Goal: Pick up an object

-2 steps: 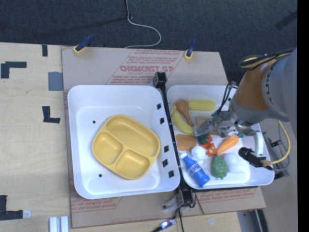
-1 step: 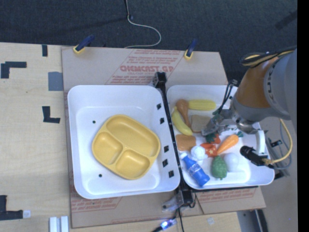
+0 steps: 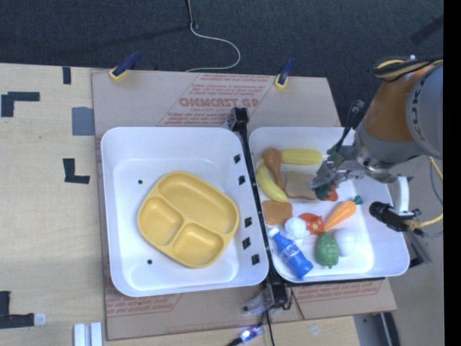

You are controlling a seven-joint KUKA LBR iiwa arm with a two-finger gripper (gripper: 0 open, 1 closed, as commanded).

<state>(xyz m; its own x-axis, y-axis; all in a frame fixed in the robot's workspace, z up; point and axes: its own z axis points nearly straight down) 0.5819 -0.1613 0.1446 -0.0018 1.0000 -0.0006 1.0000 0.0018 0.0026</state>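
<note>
Tool (image 3: 328,182) sits low in the right bin (image 3: 385,265), over the bin's upper middle, beside a small red-and-green piece (image 3: 328,192) and at the edge of a flat brown slab (image 3: 297,184). Finger state: cannot tell; they blur into the clutter below.

Candidate objects, all in the right bin: yellow corn (image 3: 301,156) near the far wall; banana (image 3: 270,184) along the divider; carrot (image 3: 339,214) at centre; tomato (image 3: 311,223) and a white ball (image 3: 295,228) just beside it; green vegetable (image 3: 326,251); blue bottle (image 3: 291,254) near the front wall. Left bin (image 3: 115,193) holds a yellow tray (image 3: 187,218).

Handling, judged: items look like hollow plastic play food, so light, stiff and smooth. Likely to squirt out of a pinch if caught off centre. Not fragile. Carrot or corn: take across the narrow middle, fingers square to the long axis. Round pieces are poorer bets. Crowding means neighbours may get nudged.

Arm (image 3: 403,117) enters from the right, orange band over the bin's far right corner, wrist pitched down and toward the divider.
</note>
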